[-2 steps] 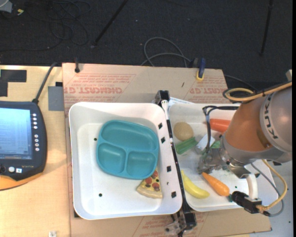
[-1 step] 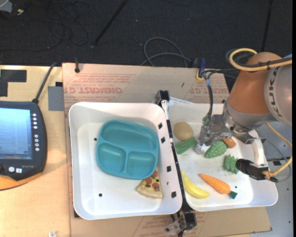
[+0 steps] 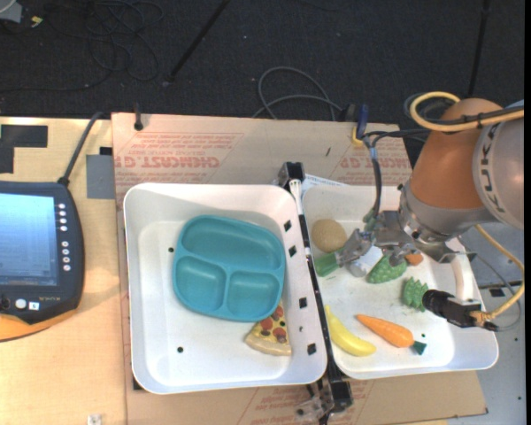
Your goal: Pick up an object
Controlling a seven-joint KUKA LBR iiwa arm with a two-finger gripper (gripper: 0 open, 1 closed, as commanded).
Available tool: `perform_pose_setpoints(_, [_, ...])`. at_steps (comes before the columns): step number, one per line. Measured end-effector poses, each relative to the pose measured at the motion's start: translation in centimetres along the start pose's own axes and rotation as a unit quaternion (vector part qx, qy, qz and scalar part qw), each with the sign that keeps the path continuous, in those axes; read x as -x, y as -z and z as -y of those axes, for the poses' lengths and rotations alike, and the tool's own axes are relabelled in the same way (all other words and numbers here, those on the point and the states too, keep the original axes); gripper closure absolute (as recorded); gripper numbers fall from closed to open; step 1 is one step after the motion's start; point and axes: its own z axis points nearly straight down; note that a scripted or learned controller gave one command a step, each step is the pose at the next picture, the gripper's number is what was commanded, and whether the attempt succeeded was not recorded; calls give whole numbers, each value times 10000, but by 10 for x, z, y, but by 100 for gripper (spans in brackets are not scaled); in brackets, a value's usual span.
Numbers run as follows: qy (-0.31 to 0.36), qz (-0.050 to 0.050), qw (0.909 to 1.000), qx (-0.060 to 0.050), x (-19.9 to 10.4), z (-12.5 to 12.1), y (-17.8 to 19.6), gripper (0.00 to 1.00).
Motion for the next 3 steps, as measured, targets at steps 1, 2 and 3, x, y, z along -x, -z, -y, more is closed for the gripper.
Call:
perform_pose_setpoints(1, [14,21,9999,113,66,-21,-77,0])
perform_pose_setpoints(2, [17,14,9999,107,70,-25,-79,0])
perform_pose_setpoints(3, [27,17,9999,132,80,-34,-80,0])
